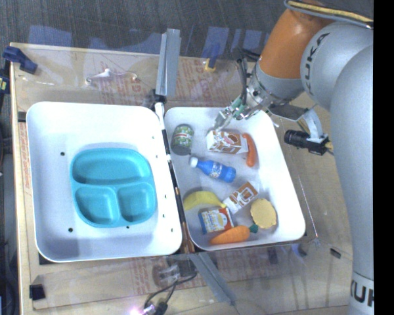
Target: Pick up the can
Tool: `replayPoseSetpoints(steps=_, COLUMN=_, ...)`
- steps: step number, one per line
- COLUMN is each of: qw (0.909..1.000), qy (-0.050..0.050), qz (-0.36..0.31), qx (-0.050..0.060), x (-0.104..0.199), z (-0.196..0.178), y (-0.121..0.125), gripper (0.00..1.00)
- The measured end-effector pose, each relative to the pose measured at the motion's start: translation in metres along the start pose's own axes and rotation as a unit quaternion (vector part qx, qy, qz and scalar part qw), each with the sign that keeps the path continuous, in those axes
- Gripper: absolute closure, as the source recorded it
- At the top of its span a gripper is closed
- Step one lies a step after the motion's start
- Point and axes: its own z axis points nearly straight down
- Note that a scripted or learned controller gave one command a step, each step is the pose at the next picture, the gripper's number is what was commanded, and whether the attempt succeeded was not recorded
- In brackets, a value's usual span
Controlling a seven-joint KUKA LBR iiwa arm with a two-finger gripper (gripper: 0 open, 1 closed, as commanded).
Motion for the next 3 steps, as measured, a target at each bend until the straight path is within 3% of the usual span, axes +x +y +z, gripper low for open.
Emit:
replayPoseSetpoints(steps=1, qw=1.0, qy=0.0, qz=0.0, qx=0.0, x=0.0, z=0.0, y=0.0, gripper=0.0)
replayPoseSetpoints(steps=2, qw=0.999, qy=0.0, qz=-0.044, qx=0.002, x=0.025, z=0.117, y=0.028, gripper=0.0)
replayPoseSetpoints(steps=3, qw=0.9935, qy=-0.001, qz=-0.114, qx=0.0, x=0.0, z=-0.006, y=0.016, gripper=0.0)
